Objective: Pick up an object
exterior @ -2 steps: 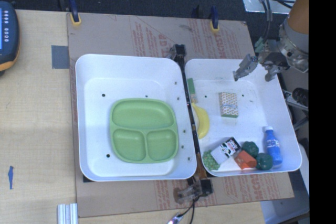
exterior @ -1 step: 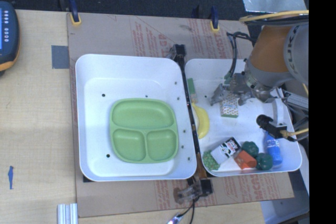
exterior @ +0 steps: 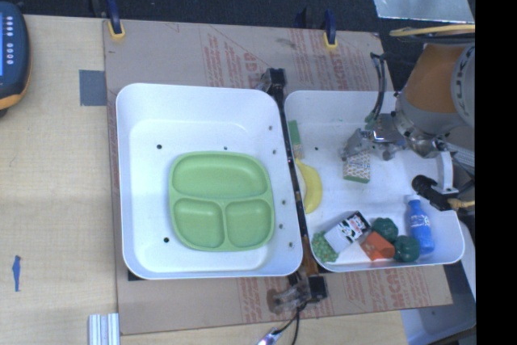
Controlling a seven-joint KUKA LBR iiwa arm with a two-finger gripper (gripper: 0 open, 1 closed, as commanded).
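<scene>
Sponge point(exterior: 357, 167) at six o'clock beneath my gripper point(exterior: 360, 143) (fingers' spread: cannot tell) looks light, soft; pinch its sides.

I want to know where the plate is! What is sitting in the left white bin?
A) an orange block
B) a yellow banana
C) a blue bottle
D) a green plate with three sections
D: the green plate, split into three sections, lies flat in the left bin; the blue bottle lies in the right bin.

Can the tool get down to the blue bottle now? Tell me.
Probably yes. The blue bottle lies uncovered in the right bin, just below the tool, with only a green toy touching it.
</scene>
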